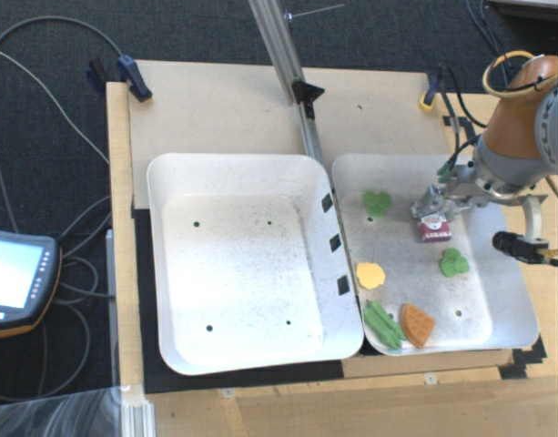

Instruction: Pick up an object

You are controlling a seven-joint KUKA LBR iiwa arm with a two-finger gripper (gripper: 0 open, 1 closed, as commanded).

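Camera view: gripper (pixel 433 213) sat over maroon block (pixel 435 231), finger state unclear; grasp step, next needs closing and lifting

Camera view: single fixed camera, mounted above the pale wooden counter (pixel 215 116), looking down at a slant. Distance: moderate; both shallow white plastic bins in frame whole, left bin (pixel 169 244) and right bin (pixel 506 308) side by side. Surround: dark carpeted floor (pixel 60 7) along top and left, with loose grey cables (pixel 24 39). Grey-and-orange robot arm (pixel 520 126) enters from the frame's right edge.
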